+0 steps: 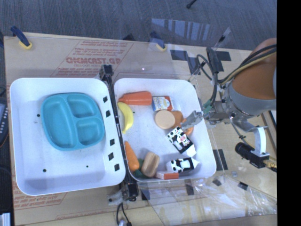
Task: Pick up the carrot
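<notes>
A tapered orange carrot [131,157] lies along the left wall of the right bin [205,145], near its front, beside a tan bread-like piece [150,164]. A second, thicker orange-red piece [136,98] lies at the bin's back left. My gripper [192,120] hangs over the right side of this bin, just above a cow-patterned carton [178,139] and to the right of a round tan disc [164,119]. It stands well apart from the carrot, with nothing visibly held.
The right bin also holds a yellow banana [125,117], a small blue-and-orange carton [161,102], another cow-patterned carton [183,164] and a small red piece [167,175]. A blue divided plate [73,120] sits in the left bin [28,173]. Cables run at right.
</notes>
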You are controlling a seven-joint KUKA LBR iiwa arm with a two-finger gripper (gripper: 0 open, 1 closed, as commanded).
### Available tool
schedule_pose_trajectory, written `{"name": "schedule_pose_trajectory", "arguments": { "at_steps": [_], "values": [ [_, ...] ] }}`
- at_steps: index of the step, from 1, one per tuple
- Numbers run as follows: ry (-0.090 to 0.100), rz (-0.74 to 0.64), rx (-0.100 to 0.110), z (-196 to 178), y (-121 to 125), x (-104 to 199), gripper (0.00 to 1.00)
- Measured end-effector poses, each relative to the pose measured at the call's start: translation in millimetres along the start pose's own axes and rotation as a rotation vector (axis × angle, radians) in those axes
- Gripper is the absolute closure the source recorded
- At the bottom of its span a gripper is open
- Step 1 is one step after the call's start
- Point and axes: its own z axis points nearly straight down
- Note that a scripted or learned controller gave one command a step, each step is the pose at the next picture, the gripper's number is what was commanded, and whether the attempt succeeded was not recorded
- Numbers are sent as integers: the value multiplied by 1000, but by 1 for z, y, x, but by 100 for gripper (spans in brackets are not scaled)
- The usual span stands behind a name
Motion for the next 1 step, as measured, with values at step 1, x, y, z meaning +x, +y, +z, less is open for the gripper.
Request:
{"name": "schedule_pose_trajectory", "arguments": {
  "at_steps": [1],
  "values": [
    [-6,-263,-4,-14,27,-29,0]
  ]
}}
